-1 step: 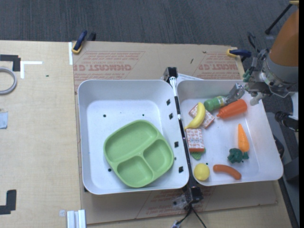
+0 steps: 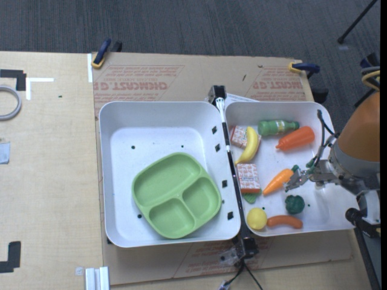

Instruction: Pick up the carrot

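**Gripper closing in on the carrot**

From the overhead camera: the carrot [image 2: 278, 180] lies tilted mid-way in the right bin [image 2: 324, 220], and the gripper [image 2: 300, 176] sits right at its leafy end. Open or closed, I cannot tell. It looks like a light, rigid, smooth plastic toy, so the thicker middle is the safest hold. Sharing the bin are a banana [image 2: 248, 145], a green bottle [image 2: 277, 127] and a lemon [image 2: 256, 218]. The left bin [image 2: 115, 180] holds a green divided plate [image 2: 176, 194].

small orange plastic carrot with a green leafy top [image 2: 279, 180]: lying flat in the right bin, diagonal, tip pointing lower-left toward centre divider, green end upper-right. Intact.
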Tool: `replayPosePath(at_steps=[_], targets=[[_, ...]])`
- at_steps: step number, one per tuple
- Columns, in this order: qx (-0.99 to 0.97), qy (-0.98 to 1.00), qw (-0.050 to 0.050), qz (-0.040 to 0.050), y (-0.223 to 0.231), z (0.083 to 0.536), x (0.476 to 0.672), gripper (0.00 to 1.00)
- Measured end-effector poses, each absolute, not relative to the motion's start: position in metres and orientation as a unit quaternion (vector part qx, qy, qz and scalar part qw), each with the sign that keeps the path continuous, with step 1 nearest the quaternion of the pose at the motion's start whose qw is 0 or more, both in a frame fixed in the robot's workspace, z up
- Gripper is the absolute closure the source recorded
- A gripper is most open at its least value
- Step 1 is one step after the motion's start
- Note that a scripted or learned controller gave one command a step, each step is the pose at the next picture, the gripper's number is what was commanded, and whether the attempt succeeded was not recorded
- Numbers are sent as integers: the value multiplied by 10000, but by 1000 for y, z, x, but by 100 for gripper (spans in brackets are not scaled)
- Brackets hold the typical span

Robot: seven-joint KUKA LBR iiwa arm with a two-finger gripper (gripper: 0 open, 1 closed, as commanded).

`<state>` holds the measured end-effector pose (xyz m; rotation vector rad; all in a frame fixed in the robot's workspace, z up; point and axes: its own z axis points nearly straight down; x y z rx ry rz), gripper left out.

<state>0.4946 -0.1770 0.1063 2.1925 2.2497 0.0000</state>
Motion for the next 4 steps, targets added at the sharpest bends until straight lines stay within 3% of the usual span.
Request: replayPosePath(at_steps=[1, 2, 3, 4], targets=[[5737, 8191, 5, 1, -124, 92, 562, 0], [6136, 7896, 4, -2, -48, 192, 607, 0], [5763, 8172, -2, -2, -98, 92, 575, 0], [5775, 8164, 5, -2, -98, 102, 575, 100]])
